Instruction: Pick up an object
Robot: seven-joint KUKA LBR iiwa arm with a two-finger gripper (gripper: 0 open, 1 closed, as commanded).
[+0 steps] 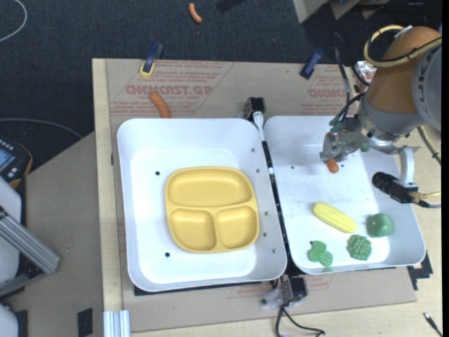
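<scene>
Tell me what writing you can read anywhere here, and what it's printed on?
"CHEMCAST GP": red print, repeated on the brown protective sheet under the two white bins; clearest at upper left.
More of the same red print at the sheet's upper right, partly behind the arm: too cut off to read.
The finer red lines between the big words: too small to read.
No readable text on the yellow divided plate or the toy foods.

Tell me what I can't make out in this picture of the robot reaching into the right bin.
- Gripper: seen from above, its own body hides the fingertips, so open or shut is unclear.
- Small orange thing under it: partly covered by the gripper; whether it is held or lying in the right bin is unclear.
- Arm: cut off by the right edge.
- Device at the left edge: cut off.
</scene>
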